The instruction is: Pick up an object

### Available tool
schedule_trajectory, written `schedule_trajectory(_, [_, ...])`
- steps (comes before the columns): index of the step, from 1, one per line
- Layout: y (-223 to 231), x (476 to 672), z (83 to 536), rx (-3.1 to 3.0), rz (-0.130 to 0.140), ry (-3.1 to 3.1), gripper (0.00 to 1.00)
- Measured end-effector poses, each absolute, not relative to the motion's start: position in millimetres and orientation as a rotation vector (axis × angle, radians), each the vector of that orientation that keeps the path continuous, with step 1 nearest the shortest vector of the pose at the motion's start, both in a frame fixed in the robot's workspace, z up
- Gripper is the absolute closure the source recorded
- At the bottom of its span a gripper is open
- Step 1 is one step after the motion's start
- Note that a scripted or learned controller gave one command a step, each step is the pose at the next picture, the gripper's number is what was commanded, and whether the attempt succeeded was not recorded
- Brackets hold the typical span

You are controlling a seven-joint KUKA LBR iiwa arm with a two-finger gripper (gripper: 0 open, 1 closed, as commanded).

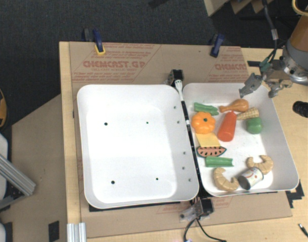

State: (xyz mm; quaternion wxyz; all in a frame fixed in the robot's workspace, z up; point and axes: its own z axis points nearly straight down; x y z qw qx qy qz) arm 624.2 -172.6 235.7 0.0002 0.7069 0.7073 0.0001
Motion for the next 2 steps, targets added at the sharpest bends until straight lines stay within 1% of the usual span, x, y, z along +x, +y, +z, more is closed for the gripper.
schedule_trajectory(1, [-141.2,657.0,100.9,2.213,0.010,2.218,0.00])
schedule_trajectory(2, [-104.0,596.7,108.9,2.225,-0.003,2.224,0.00])
